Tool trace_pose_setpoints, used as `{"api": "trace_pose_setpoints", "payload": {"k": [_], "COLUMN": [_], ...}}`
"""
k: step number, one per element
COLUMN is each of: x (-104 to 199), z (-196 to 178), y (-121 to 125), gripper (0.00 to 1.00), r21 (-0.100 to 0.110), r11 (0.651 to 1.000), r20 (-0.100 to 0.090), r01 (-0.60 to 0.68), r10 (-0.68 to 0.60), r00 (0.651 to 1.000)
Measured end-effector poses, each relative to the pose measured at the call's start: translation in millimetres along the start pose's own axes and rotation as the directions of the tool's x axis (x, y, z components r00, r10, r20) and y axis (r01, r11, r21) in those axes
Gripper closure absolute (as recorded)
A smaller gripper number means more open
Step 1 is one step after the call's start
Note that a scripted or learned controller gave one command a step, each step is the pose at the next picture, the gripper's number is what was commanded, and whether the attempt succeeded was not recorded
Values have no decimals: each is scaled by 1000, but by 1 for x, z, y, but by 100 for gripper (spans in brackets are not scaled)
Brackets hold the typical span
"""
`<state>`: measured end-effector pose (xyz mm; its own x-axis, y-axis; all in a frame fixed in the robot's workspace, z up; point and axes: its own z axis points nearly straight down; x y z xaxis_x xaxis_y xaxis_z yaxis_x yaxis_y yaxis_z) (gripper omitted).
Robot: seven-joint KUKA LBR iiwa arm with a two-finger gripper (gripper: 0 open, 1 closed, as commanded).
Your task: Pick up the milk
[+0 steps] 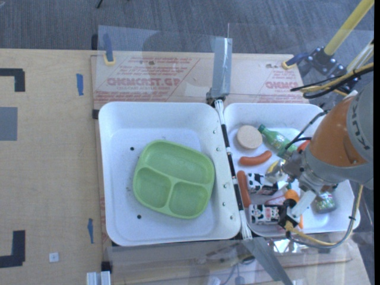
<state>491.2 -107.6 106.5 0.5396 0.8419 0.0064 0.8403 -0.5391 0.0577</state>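
Note:
The milk carton, white with black cow patches and a red-printed panel, lies on its side near the front left of the right bin. My gripper hangs low over the bin just right of the carton, close to or touching its right edge. The grey wrist and the orange band rise behind it to the right. The view does not show the carton lifted; it rests on the bin floor, partly hidden by the gripper.
Around the carton lie a round bun, a green bottle, two sausages, a small orange piece and a greenish lump. The left bin holds a green divided plate.

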Motion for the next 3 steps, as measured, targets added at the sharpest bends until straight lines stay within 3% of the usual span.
{"api": "trace_pose_setpoints", "payload": {"k": [1,2,3], "x": [11,22,39], "z": [-15,-3,-79], "y": [4,17,-35], "gripper": [100,100,100], "r21": [-9,14,60], "r11": [1000,996,997], "r20": [-22,-13,4], "r01": [9,-88,51], "r10": [-9,88,-51], "r00": [1000,996,999]}}
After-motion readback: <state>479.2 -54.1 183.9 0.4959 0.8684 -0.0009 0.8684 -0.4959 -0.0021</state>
